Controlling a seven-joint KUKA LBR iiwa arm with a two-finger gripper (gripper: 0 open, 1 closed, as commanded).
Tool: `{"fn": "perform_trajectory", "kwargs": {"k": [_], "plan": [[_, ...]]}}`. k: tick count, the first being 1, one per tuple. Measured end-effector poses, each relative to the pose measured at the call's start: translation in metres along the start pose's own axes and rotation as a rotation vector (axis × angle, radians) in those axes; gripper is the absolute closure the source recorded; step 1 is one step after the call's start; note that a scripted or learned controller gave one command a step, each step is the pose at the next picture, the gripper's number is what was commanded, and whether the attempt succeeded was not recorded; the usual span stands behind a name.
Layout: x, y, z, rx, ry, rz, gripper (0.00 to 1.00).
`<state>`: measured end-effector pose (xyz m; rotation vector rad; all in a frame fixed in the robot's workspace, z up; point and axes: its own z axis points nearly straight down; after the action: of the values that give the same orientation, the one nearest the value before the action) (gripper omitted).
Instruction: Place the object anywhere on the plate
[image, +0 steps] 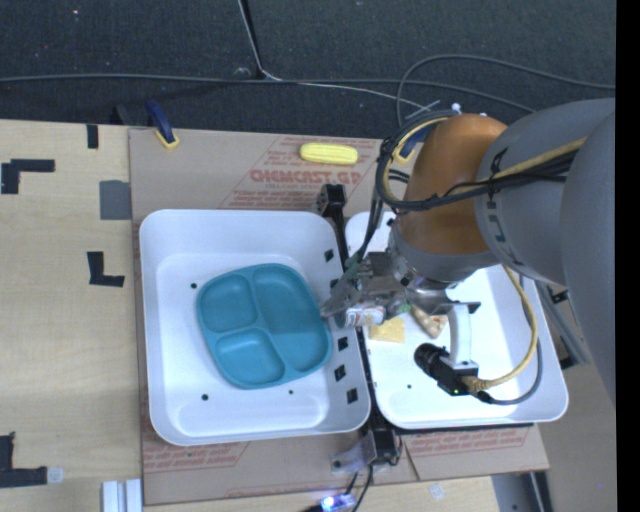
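Gripper (362, 303) low over the divide between bins, just right of blue plate (264, 325), grip state unclear, yellow object (389, 330) in right bin (520, 405) just beside gripper, off the plate

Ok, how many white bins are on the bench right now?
2. The left bin holds the blue plate; the right bin sits beside it, partly covered by the arm, with the gripper over its left edge.
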<state>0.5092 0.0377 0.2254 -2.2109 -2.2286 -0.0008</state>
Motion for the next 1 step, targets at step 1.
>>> {"fn": "perform_trajectory", "kwargs": {"k": [1], "plan": [[0.0450,-0.0033,-0.0041,0.001,-0.001,0.001,1.00]]}}
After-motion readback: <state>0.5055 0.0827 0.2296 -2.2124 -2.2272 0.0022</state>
